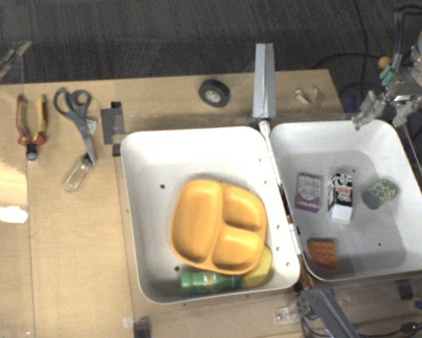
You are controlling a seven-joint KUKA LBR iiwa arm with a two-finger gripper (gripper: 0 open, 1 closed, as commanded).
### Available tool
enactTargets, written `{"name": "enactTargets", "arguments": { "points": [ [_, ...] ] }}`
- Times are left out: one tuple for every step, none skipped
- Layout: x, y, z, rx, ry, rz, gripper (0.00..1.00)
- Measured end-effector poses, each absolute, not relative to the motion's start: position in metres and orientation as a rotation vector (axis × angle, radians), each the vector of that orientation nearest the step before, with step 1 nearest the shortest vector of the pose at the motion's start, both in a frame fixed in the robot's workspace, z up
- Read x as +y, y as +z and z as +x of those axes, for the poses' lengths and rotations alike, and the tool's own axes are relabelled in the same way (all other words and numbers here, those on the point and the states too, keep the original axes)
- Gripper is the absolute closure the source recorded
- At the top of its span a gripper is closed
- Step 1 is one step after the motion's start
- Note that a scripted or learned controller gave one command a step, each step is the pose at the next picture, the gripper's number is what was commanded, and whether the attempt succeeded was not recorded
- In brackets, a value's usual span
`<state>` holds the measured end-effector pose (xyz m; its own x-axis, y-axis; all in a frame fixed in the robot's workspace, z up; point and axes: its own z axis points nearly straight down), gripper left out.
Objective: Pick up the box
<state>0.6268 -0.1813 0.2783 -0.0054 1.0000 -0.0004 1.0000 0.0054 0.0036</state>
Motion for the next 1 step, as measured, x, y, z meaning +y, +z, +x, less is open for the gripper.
{"name": "enactTargets", "arguments": {
  "points": [
    [-0.1231, 0.216, 0.6171, 2.285, 0.003, 2.152, 0.0]
  ]
}}
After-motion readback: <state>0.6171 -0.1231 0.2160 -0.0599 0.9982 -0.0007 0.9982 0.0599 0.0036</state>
